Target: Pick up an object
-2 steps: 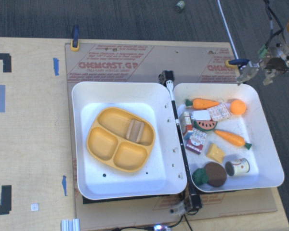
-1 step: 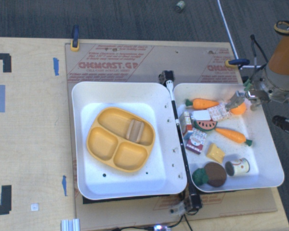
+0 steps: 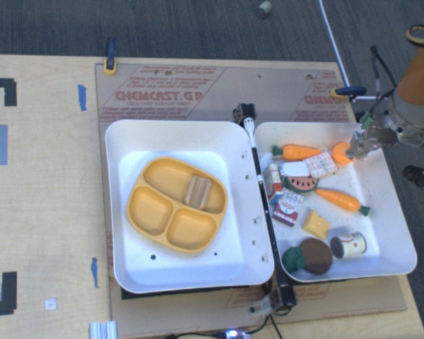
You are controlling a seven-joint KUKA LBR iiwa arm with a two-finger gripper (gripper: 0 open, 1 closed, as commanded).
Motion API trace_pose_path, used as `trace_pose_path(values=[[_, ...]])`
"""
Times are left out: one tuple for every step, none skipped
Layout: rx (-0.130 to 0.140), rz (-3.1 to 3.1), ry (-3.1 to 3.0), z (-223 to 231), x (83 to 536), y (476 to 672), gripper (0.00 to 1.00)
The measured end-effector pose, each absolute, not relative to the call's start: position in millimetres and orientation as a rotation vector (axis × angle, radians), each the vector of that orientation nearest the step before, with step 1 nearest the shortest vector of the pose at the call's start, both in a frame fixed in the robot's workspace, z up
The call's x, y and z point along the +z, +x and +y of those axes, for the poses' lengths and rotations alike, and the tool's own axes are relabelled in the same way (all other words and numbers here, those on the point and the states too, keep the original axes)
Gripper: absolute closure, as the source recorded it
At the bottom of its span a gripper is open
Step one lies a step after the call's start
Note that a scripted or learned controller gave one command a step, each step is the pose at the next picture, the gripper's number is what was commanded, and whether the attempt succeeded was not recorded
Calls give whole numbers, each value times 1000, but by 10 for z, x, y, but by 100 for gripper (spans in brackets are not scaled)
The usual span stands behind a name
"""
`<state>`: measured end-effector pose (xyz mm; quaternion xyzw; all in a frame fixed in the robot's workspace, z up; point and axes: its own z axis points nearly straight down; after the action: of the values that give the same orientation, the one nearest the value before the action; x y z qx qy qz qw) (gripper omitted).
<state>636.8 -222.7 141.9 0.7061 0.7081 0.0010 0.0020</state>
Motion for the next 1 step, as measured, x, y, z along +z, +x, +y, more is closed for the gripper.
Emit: trace_pose_path(values=[[3,2222,2216,-2225,1417,6368,0]])
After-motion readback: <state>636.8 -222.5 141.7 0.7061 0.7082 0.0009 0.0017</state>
